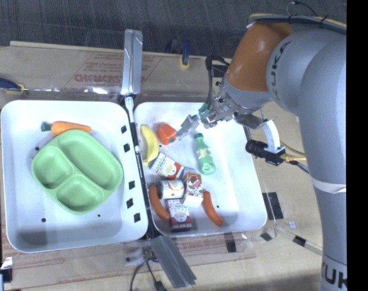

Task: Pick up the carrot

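Camera view: carrot [70,127] lies in the left bin [20,180], near its far edge, touching the far rim of the green divided plate [77,171], stem end pointing left. Arm is over the right bin [247,180], well apart from the carrot. Hand [188,126] hangs low at that bin's far side, fingers pointing left toward a red-orange item [166,133]; can't tell if it's released or clenched, and nothing visible between the fingers. Right bin also has a banana [148,143] along the left wall, a green bottle [204,154] just right of the hand, small cartons [177,193] clustered in the middle, and two sausages, one [159,202] left of the cartons and one [211,209] right of them. Both bins sit side by side on the desk [62,65].
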{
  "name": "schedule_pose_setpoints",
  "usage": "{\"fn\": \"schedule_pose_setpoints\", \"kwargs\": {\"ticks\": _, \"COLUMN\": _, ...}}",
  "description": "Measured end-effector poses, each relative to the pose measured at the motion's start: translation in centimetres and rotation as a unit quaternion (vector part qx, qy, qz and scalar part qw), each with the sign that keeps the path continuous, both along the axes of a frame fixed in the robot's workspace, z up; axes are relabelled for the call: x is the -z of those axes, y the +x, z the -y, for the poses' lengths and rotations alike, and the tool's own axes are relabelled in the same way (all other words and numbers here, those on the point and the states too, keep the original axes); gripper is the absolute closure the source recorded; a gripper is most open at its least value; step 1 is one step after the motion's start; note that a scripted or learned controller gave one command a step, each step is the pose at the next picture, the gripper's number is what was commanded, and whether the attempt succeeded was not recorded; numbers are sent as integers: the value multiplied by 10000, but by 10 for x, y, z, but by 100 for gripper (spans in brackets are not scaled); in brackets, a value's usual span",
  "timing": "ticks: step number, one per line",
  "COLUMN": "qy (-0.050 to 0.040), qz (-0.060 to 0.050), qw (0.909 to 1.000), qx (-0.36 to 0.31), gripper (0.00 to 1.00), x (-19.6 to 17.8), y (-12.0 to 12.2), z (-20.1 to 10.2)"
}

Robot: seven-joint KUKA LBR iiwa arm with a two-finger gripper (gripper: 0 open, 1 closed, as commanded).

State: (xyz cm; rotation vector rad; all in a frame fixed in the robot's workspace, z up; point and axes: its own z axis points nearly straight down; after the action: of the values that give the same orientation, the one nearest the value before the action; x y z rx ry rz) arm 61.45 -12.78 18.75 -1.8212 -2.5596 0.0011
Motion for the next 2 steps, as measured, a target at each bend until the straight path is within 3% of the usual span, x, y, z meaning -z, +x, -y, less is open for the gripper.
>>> {"fn": "schedule_pose_setpoints", "kwargs": {"ticks": 1, "qy": 0, "qz": -8, "qw": 10000, "qx": 25, "gripper": 0, "x": 96, "y": 42, "z": -15}}
{"fn": "schedule_pose_setpoints", "kwargs": {"ticks": 2, "qy": -1, "qz": -6, "qw": 10000, "qx": 24, "gripper": 0, "x": 96, "y": 42, "z": -15}}
